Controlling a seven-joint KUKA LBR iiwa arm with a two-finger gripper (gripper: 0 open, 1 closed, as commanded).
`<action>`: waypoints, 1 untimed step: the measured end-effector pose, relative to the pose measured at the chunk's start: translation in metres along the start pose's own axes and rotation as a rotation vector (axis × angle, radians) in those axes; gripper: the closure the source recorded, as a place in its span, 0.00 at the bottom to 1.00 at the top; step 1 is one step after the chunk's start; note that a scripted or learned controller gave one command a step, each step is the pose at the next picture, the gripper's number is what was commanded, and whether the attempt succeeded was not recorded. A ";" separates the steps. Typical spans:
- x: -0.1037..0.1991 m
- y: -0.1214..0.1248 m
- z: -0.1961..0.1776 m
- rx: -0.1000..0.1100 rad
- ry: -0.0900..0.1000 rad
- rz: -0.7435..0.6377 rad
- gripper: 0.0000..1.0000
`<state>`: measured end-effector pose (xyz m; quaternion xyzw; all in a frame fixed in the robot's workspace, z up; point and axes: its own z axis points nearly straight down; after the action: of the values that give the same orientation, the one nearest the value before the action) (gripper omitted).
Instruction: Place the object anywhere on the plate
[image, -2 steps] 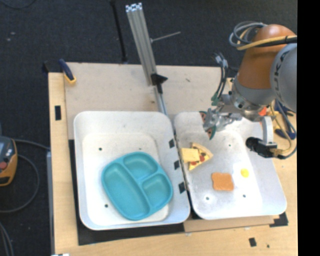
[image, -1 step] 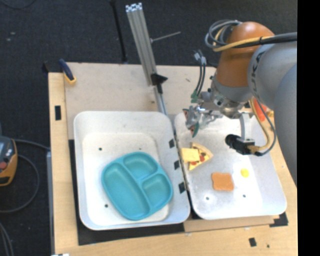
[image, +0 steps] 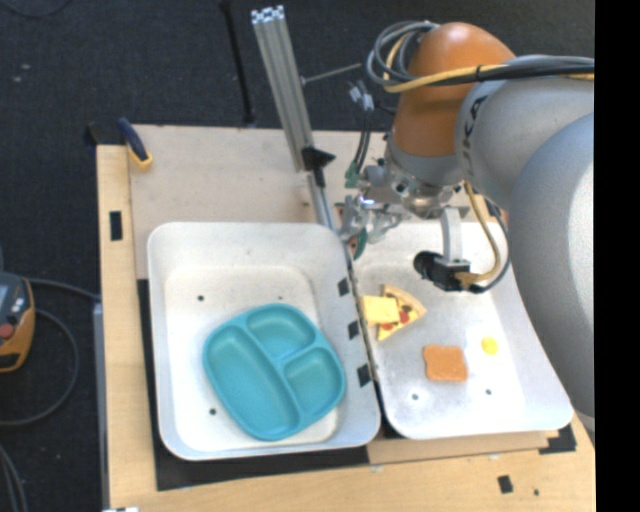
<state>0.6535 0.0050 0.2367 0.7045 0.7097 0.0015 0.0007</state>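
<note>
A teal plate (image: 273, 371) with three compartments lies in the left bin (image: 180, 260). In the right bin (image: 520, 390), close to the divider, lies a toy pizza slice (image: 388, 310), yellow with red spots. An orange toast-like square (image: 445, 363) and a small yellow piece (image: 489, 346) lie further right. My gripper (image: 357, 236) hangs at the back left corner of the right bin, above and behind the pizza slice, with nothing visible between its fingers.
A slanted aluminium post (image: 290, 110) rises behind the bins next to the gripper. Black cable (image: 455, 272) loops down from the wrist over the right bin. The grey arm covers the bin's back right part.
</note>
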 end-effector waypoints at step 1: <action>0.055 0.004 -0.012 0.001 0.001 -0.001 1.00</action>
<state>0.6574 0.0597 0.2484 0.7043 0.7099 0.0015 0.0003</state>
